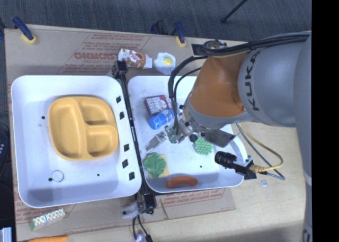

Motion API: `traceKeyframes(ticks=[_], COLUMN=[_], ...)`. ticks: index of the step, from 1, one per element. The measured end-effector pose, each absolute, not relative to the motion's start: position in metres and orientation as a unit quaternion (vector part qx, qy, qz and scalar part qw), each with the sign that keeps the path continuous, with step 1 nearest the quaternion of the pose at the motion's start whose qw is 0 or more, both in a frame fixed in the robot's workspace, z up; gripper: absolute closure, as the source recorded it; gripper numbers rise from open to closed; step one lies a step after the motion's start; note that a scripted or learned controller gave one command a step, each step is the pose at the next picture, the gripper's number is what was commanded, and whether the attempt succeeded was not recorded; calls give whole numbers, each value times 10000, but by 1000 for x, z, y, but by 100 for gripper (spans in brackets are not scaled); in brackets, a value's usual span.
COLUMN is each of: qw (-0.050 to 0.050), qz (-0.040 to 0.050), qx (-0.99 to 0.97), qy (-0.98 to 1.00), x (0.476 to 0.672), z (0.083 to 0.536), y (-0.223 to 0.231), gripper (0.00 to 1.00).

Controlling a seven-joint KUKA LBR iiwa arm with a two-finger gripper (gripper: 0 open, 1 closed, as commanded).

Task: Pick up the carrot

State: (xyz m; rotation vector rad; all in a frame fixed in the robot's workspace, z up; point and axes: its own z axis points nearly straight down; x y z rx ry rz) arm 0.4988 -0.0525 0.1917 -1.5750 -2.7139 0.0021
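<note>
While the grey and orange arm point(233, 90) is reaching in from the right over the right bin point(233, 178), its gripper point(170, 136) is hanging above the bin's middle, and whether it is grasping anything cannot be told. Near the bin's front wall, the carrot point(181, 181) is lying flat, just right of a green leafy toy point(154, 164). A yellow divided tray point(83, 127) is sitting in the left bin point(26, 182).

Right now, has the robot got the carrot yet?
Not yet. The carrot lies on the floor of the right bin, near its front edge, beside the green leafy toy. The claw is down in the same bin, farther back by the blue item, with no carrot between its fingers. Nothing looks done. Left to do: move over the carrot, close on it, and lift.
</note>
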Motion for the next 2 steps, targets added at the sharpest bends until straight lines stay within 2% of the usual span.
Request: traceKeyframes(ticks=[1, 2], qw=[24, 19], qz=[7, 7], qx=[-3924, -4079], qy=[-9198, -9130], x=[476, 476], z=[191, 191], y=[-44, 19], gripper=[0, 0])
